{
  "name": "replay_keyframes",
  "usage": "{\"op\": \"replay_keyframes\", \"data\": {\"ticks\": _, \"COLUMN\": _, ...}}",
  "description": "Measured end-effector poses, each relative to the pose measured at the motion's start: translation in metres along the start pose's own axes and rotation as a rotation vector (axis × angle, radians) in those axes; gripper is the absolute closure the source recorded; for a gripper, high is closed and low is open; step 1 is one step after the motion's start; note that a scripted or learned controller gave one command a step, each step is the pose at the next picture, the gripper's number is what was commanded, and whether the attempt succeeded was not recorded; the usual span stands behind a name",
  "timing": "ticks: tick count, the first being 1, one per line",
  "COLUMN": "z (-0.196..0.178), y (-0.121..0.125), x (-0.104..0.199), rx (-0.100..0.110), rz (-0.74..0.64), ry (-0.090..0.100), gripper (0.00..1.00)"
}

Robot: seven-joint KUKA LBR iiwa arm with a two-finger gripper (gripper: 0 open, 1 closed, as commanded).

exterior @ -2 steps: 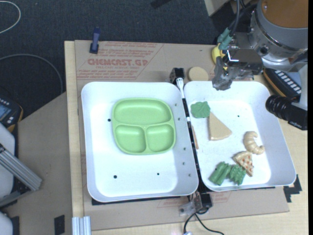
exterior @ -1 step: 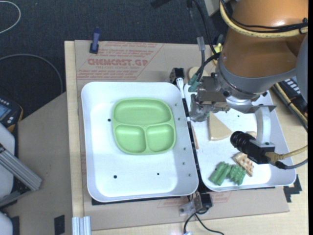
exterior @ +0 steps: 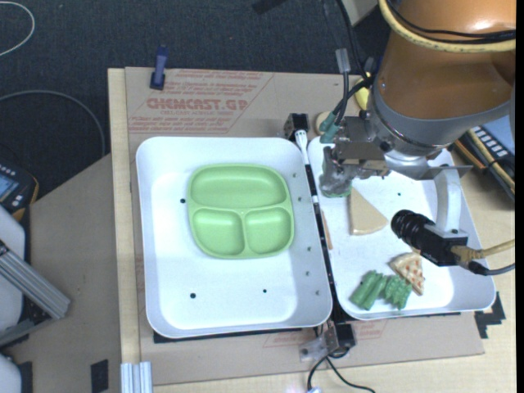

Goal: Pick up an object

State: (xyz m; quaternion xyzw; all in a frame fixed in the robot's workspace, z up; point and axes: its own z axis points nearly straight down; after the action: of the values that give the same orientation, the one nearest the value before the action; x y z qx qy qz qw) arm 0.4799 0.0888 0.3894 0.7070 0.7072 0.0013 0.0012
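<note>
Gripper (exterior: 334, 182) sits low at the right bin's (exterior: 467, 301) left wall; finger state cannot be told.

Risk: fingers may strike the wall and miss the tan wedge (exterior: 365, 216) just beside them.

Count:
- right bin: one tan wedge, one waffle-like piece (exterior: 408, 270), one green cluster (exterior: 381, 290)
- left bin (exterior: 164, 244): one green divided plate (exterior: 241, 210)

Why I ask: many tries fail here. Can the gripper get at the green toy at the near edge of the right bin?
Probably yes. The green toy lies uncovered, with only the waffle piece close beside it; the gripper hangs over the same bin's far left side.
</note>
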Motion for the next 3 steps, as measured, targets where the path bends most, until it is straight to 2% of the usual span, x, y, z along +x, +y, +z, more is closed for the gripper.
{"op": "replay_keyframes", "data": {"ticks": 1, "z": -0.005, "y": 0.0, "x": -0.091, "rx": -0.001, "rz": 0.01, "ry": -0.003, "gripper": 1.0}}
{"op": "replay_keyframes", "data": {"ticks": 2, "z": -0.037, "y": 0.0, "x": -0.042, "rx": -0.003, "rz": -0.004, "ry": 0.001, "gripper": 1.0}}
{"op": "replay_keyframes", "data": {"ticks": 3, "z": 0.019, "y": -0.001, "x": -0.076, "rx": 0.01, "rz": 0.005, "ry": -0.001, "gripper": 1.0}}
